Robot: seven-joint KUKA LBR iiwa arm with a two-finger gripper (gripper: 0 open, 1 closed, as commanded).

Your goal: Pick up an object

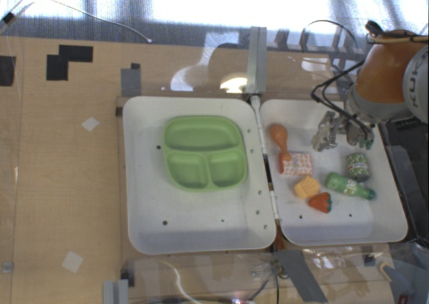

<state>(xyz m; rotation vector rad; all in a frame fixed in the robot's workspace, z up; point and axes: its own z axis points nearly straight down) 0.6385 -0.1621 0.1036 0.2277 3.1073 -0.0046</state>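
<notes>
Toys crowd the right bin (385,225), none lifted yet.
Green can (358,166) stands just beside the bottle (350,186); the gripper (342,133) hangs above, jaws parted on nothing. A descent there may nudge neighbours, spoiling the grasp.

A robotics lab: taped bench (60,162), cables (322,88), white bins (144,222)

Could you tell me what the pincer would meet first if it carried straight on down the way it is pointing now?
Most likely bare bin floor: the pincer points down into the right bin, over a white patch between the drumstick and the green can. Neither lies under it, though one view leaves depth uncertain.
</notes>
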